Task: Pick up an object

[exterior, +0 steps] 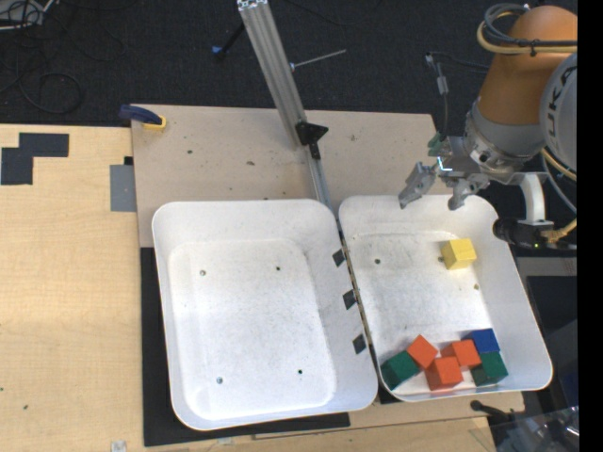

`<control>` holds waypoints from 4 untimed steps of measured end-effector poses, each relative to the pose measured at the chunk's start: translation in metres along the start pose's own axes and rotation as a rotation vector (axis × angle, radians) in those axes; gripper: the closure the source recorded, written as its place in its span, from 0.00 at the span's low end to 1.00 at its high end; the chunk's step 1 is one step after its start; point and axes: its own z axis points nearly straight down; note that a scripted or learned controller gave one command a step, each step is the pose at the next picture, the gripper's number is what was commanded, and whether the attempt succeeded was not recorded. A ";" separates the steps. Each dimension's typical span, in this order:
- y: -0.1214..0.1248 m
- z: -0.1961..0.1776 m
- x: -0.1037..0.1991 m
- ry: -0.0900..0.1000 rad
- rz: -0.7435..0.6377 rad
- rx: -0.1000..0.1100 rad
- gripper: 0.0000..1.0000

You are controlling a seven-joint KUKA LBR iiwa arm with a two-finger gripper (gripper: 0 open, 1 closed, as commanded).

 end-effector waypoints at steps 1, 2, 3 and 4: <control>0.001 -0.003 0.000 -0.001 -0.002 -0.004 0.00; -0.003 0.042 0.000 -0.001 0.001 0.000 0.00; -0.012 0.089 -0.002 -0.001 0.002 0.001 0.00; -0.020 0.152 -0.004 0.000 0.003 0.002 0.00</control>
